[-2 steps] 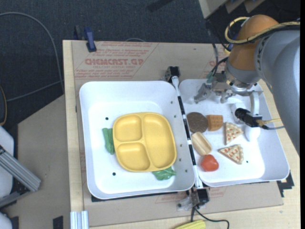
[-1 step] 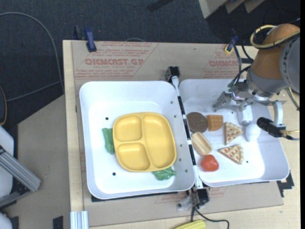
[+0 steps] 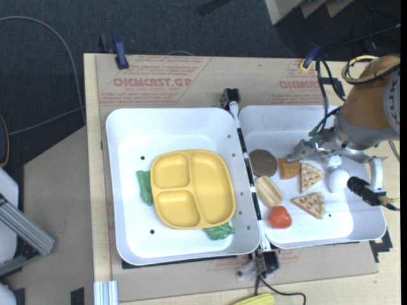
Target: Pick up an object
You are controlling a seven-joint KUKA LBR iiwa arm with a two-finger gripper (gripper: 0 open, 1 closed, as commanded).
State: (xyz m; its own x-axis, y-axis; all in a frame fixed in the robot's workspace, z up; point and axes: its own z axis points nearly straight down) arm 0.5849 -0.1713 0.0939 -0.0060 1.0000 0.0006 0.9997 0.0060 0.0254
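Note:
The right bin (image 3: pixel 356 227) holds several toy foods. A brown round patty (image 3: pixel 262 162) lies at its left, with an orange cracker (image 3: pixel 289 169) beside it. Two pizza slices lie nearby, one (image 3: pixel 310 175) in the middle and one (image 3: pixel 310 204) nearer the front. A white egg (image 3: pixel 336 181), a hot dog bun (image 3: pixel 268 191) and a red tomato (image 3: pixel 280 217) are there too. My gripper (image 3: pixel 305 150) hangs low over the bin's middle, just behind the cracker and the upper pizza slice. I see nothing held in it.
The left bin (image 3: pixel 127 170) holds a yellow divided plate (image 3: pixel 192 188), with green leaf pieces at its left edge (image 3: pixel 145 187) and front edge (image 3: pixel 219 232). The arm's orange band (image 3: pixel 372 100) and cables stand over the right bin's back right. A black part (image 3: pixel 361 190) sticks out near the egg.

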